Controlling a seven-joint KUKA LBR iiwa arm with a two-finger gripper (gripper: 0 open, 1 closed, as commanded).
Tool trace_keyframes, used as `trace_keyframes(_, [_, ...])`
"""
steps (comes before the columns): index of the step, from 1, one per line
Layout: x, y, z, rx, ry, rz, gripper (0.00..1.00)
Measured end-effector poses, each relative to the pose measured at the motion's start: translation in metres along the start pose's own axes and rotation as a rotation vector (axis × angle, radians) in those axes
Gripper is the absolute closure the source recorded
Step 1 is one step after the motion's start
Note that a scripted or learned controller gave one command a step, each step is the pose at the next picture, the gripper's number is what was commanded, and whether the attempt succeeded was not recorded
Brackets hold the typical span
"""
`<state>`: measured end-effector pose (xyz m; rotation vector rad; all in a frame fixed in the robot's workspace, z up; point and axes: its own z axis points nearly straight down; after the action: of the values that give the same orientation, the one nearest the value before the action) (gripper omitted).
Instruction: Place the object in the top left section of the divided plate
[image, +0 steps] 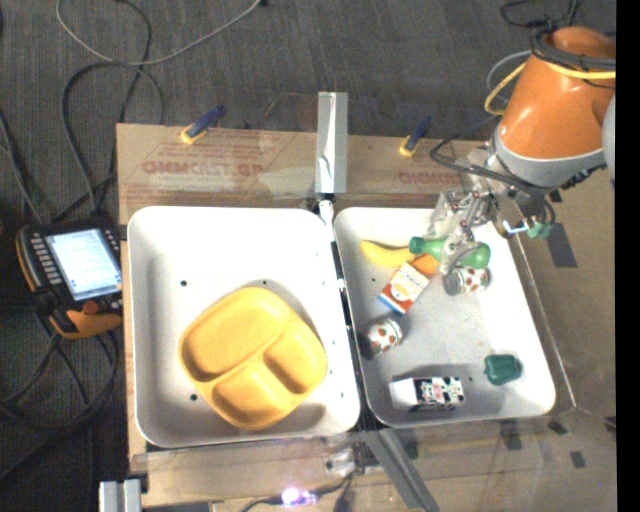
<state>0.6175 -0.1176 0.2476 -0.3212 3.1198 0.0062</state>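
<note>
Faint red print on the brown cardboard sheet (240, 170) behind the bins, too blurred to read.

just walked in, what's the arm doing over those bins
The arm's gripper is down in the right bin, at the back, among a cluster of small things: a green bottle, a banana and a small carton. Whether it has hold of anything is unclear. The yellow divided plate sits in the left bin with nothing in its sections, so the placing is not yet done.
</note>
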Motion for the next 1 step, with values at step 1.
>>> trace_keyframes(1, [0.017, 0.0795, 0.0128, 0.0, 0.003, -0.256, 1.0])
